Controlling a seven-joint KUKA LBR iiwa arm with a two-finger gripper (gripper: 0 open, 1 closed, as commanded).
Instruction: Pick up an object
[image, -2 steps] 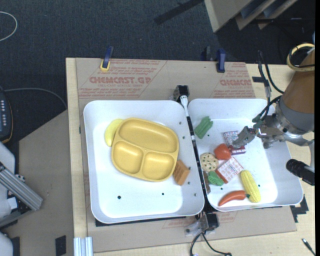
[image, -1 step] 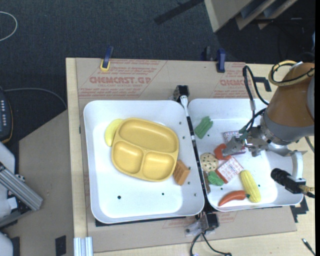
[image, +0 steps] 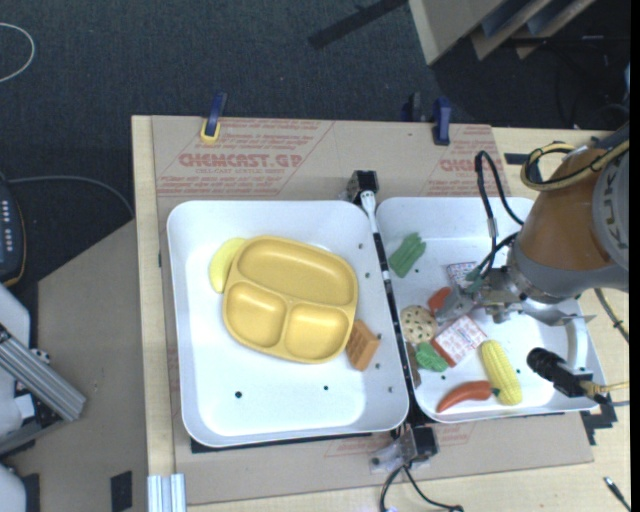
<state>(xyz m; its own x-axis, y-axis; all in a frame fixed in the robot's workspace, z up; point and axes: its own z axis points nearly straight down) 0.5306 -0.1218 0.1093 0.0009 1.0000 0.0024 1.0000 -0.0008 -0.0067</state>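
The right bin (image: 440, 215) holds several toy foods: a green piece (image: 407, 254) at the back, a small orange-red piece (image: 439, 298), a speckled cookie (image: 417, 322), a red and white packet (image: 458, 340), a small green piece (image: 431, 357), a corn cob (image: 500, 370) and a red pepper (image: 465, 396) at the front. My gripper (image: 468, 298) hangs low over the middle of this bin, just right of the orange-red piece and above the packet. The wrist hides what lies under it.
The left bin (image: 270, 400) holds a yellow divided plate (image: 290, 298), a yellow piece (image: 222, 262) tucked at its left rim and a brown block (image: 362, 346) at its right. The arm's orange band (image: 565, 215) covers the right bin's far right side.
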